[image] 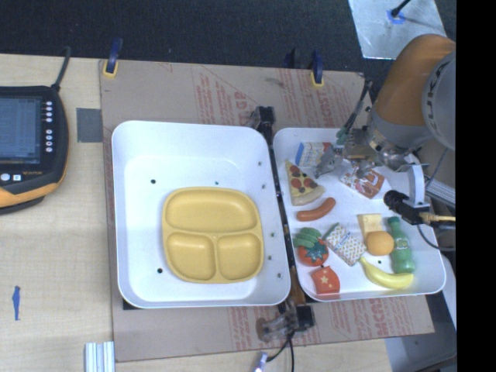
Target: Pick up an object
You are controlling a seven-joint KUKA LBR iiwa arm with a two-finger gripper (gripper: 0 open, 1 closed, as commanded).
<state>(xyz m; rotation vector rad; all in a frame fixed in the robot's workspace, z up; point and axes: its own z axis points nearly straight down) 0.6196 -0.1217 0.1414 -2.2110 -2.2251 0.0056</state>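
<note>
The tool (339, 155) hangs low over the upper part of the right bin (434, 281), in the frame's upper right; how it is set cannot be told from here. Just below and to its left lies the pizza slice (303, 183), with the sausage (316, 209) under that. Both look like light, stiff plastic toys, likely slick. The sausage seems the surer take, gripped across its narrow middle. The slice lies flat and offers little edge. The banana (387, 276) lies well apart, at lower right.
</note>
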